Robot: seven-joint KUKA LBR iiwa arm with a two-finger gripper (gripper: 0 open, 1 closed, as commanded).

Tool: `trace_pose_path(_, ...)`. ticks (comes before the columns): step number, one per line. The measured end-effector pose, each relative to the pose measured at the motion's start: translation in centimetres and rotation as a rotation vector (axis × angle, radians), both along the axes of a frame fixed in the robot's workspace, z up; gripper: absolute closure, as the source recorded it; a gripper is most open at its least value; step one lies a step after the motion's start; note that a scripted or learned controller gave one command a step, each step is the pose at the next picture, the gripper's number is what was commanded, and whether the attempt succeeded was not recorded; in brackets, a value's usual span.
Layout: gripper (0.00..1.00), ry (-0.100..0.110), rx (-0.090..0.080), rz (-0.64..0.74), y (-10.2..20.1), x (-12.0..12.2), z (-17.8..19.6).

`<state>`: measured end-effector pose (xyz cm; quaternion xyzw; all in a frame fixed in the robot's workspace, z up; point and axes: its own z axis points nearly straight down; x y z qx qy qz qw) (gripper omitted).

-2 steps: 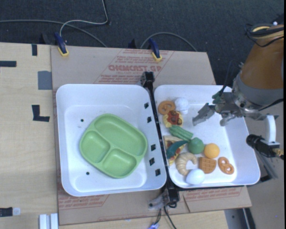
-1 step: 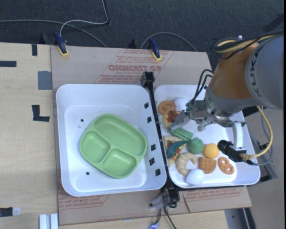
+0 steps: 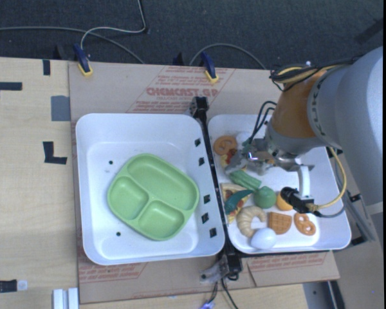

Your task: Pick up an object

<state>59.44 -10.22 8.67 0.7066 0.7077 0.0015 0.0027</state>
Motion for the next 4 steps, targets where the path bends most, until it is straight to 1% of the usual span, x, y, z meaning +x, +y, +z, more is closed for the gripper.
trace_pose_path(1, 0.0, 0.003, 0.001, 0.0, 0.8, 3.0, -0.1)
trace_pose_path(2, 0.0, 0.015, 0.001, 0.0, 0.5, 5.8, -0.2)
trace_pose_path(3, 0.0, 0.006, 0.0, -0.001, 0.7, 7.4, -0.2)
trace_pose_path(4, 1.0, 0.009, 0.0, 0.001, 0.7, 7.4, 0.8)
